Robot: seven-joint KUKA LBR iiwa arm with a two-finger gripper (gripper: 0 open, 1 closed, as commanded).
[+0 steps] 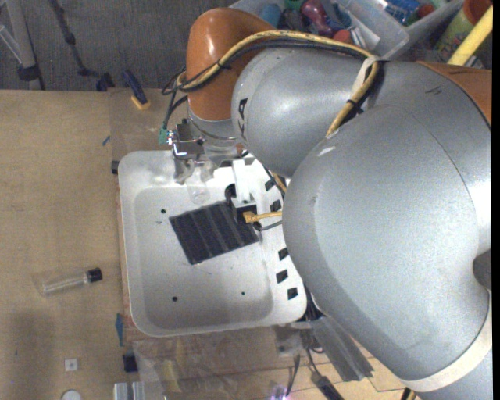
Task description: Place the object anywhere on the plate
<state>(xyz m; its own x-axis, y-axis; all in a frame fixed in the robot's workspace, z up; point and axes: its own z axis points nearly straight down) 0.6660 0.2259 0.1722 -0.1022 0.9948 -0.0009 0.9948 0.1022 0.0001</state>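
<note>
A flat black ribbed plate (211,233) lies tilted on the floor of the left white bin (148,312). My gripper (186,166) hangs over the bin's far edge, just beyond the plate's far corner and apart from it. A faint, clear, glassy shape (198,188) sits on the bin floor right under the gripper; I cannot make out what it is or whether the gripper touches it. The grey arm with its orange band (215,47) reaches in from the right and hides the right bin.
A clear vial with a black cap (69,280) lies on the wooden bench left of the bin. Small blue and black bits (129,362) sit by the bin's near left corner. A box of coloured items (344,16) stands at the back.
</note>
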